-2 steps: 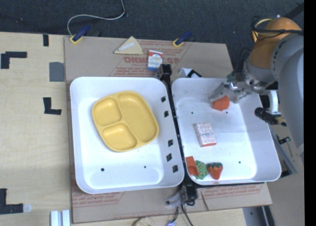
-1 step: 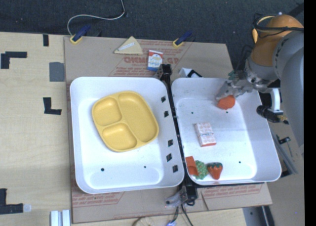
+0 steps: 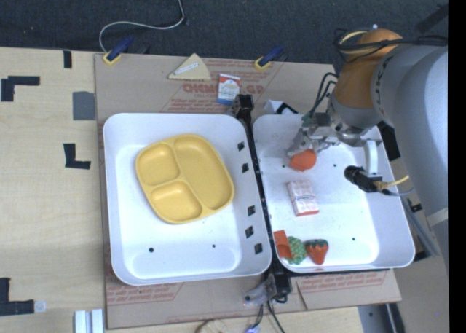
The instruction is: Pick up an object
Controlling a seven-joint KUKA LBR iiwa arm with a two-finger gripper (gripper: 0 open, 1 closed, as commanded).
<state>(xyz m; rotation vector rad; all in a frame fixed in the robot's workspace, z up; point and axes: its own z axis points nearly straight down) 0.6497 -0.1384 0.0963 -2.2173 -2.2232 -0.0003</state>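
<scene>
Step in hand: grasp attempt, by the look of it, in right bin point(image 3: 378, 240). Gripper point(image 3: 306, 148) low at bin's 11 o'clock, directly above orange-red round object point(image 3: 303, 160), seemingly touching its top. Pincer state: cannot tell, fingertips merged with object. Object not visibly between fingers; not counted as held.

Next move, judged: close squarely on the round object, then lift straight up; smooth rounded shape likely to slip.

Count, right bin:
- Orange-red round object: 1, at 11 o'clock.
- Small pink-white packet point(image 3: 302, 198): 1, near centre.
- Toy vegetables point(image 3: 300, 249): cluster at 7 o'clock, apparently 3.

Count, left bin point(image 3: 127, 251):
- Yellow three-compartment plate point(image 3: 183, 178): 1, centre.

Bench, 12 o'clock of bins:
- Small carton point(image 3: 228, 89): 1.
- Tan wedge point(image 3: 191, 68): 1.
</scene>
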